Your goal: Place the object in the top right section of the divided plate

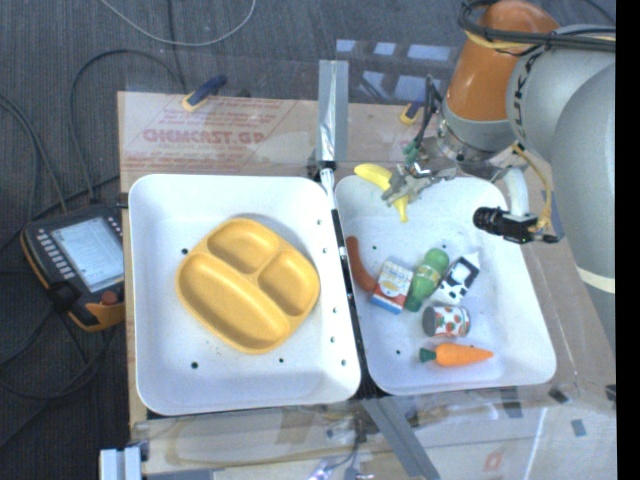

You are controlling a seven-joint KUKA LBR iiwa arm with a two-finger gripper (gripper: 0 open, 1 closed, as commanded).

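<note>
On the left of the frame, the shallow white plastic bin (160,368) holds the yellow divided plate (249,282), lying at a slant with three sections. Its top right section, the one toward the frame's centre at the plate's upper right, has nothing in it.

To do this step well, the object should be gripped firmly, lifted clear over the rims between the bins, and carried to that section, coming down squarely inside its ridges and not on a divider.

In the right white bin (520,358) lie a reddish sausage-shaped toy (361,265), a small colourful carton (394,285), a green bottle (428,275), a black-and-white toy (460,277), a small can (446,320) and an orange toy carrot (455,355).

At the upper centre-right, the tool (408,184) hangs over the bin's upper left corner, right at the yellow banana-shaped toy (378,178), which looks to be the object to move. The banana lies at the bin's rim; a yellow part shows just below the metal fingertips, seemingly touching them. Whether the fingers are spread or closed, and whether they truly clamp the banana, I cannot tell from this angle.
</note>
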